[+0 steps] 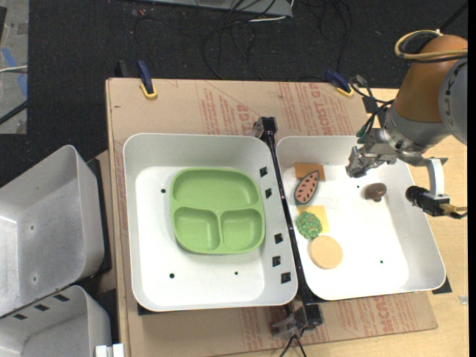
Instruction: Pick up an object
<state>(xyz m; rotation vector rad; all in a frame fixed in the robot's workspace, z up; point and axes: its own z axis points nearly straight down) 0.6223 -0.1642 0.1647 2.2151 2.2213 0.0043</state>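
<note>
The right bin (pixel 416 274) holds several small items: an orange block (pixel 300 170) with a brown speckled oval piece (pixel 306 187) lying over it, a green round piece (pixel 308 224) on a yellow square (pixel 317 216), a tan disc (pixel 326 252) and a small brown object (pixel 374 192). My gripper (pixel 358 165) hangs over the bin's back part, just up and left of the brown object. Nothing shows between its fingers.
The left bin (pixel 149 274) carries a green three-compartment plate (pixel 218 210). A black divider (pixel 281 207) runs between the two bins. White tubs (pixel 44 222) stand off the bench at the left. Cables lie on the dark floor behind.
</note>
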